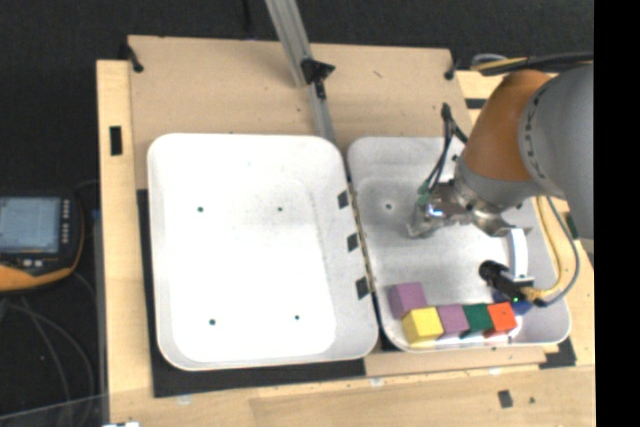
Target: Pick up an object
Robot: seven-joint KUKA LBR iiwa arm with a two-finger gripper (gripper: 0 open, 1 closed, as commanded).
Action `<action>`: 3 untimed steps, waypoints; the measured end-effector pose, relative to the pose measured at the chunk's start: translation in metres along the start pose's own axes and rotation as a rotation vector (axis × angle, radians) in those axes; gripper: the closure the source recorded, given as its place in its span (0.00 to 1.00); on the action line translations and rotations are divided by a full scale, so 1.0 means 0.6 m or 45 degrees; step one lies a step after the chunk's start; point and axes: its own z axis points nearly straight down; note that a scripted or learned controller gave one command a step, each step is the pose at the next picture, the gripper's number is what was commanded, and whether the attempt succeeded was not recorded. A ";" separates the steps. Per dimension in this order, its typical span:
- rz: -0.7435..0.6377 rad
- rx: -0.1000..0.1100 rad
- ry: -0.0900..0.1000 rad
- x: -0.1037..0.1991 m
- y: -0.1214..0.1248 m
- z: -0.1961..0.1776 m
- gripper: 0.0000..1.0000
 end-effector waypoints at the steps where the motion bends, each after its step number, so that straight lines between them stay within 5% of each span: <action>1: 0.007 -0.006 -0.001 -0.021 -0.038 -0.198 1.00; 2: 0.000 -0.002 0.001 -0.014 -0.047 -0.255 1.00; 3: -0.007 0.009 0.007 0.116 -0.044 -0.164 1.00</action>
